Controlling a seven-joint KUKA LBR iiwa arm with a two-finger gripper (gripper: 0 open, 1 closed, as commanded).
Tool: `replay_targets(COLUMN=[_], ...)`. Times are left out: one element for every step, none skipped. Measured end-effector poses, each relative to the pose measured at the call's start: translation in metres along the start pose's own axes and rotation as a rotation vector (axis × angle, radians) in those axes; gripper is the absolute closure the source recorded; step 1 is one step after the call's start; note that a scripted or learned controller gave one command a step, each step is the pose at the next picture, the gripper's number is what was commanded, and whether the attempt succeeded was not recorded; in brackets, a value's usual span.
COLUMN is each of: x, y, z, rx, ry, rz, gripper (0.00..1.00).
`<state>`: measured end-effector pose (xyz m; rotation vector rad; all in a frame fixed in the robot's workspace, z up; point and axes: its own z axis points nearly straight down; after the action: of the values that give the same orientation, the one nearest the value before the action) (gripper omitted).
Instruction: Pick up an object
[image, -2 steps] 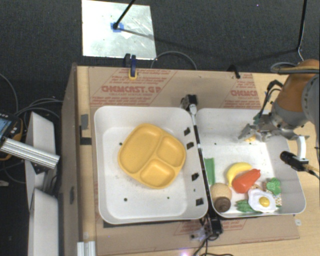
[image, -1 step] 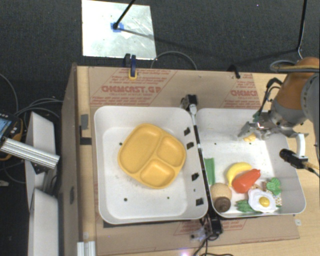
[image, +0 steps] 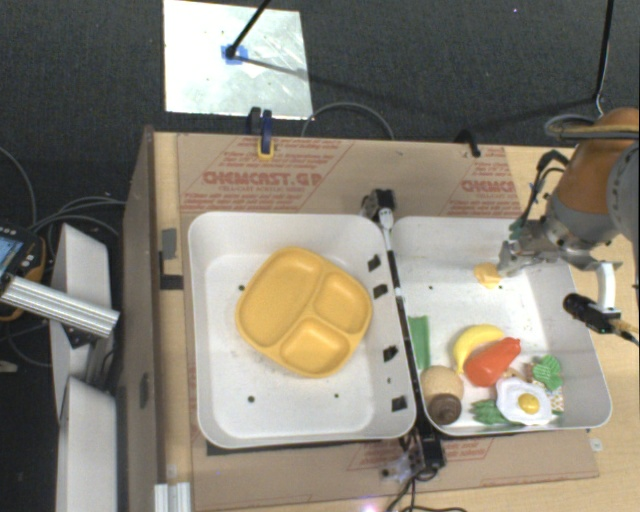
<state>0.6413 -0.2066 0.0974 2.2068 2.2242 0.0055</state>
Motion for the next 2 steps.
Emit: replay_targets(x=[0.000,0.067], y=[0.000,-0.004], z=[0.000,0.013], rx=[0.001,0.007], ry=[0.000,0.006], rz=[-0.001,-0.002], gripper=[0.00,0.00])
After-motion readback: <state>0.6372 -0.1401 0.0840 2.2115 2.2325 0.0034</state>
